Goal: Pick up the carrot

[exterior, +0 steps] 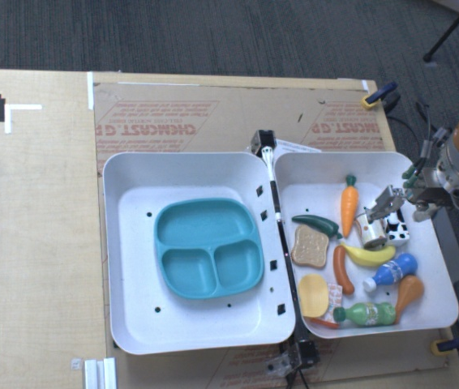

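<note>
Hanging over the right bin, the pincer sits just right of the carrot; whether its fingers are apart or together I cannot tell. Nearest to me lie a green bottle and a yellow piece, then a slice of bread, a banana and a blue bottle. Farther back, the carrot lies free on the bin floor, leaf end away from me. A teal divided plate rests in the left bin.

The end effector hovers just beside the carrot in the right bin.
</note>
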`<move>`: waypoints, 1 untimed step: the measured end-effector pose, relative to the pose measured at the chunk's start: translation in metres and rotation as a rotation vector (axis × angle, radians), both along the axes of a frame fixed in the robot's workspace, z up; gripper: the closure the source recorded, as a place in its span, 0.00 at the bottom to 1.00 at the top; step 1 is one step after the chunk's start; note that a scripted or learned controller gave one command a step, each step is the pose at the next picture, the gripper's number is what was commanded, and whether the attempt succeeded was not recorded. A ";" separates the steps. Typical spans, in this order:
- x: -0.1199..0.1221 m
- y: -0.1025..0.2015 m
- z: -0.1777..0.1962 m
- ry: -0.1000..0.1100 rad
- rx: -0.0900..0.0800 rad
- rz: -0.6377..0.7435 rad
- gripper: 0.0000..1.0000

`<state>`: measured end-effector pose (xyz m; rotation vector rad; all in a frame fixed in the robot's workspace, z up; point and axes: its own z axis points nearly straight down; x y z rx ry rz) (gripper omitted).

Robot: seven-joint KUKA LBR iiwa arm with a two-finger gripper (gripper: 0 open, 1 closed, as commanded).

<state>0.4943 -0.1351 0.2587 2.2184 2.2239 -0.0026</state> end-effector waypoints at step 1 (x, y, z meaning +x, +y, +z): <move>0.055 -0.001 -0.139 -0.038 -0.011 0.030 0.00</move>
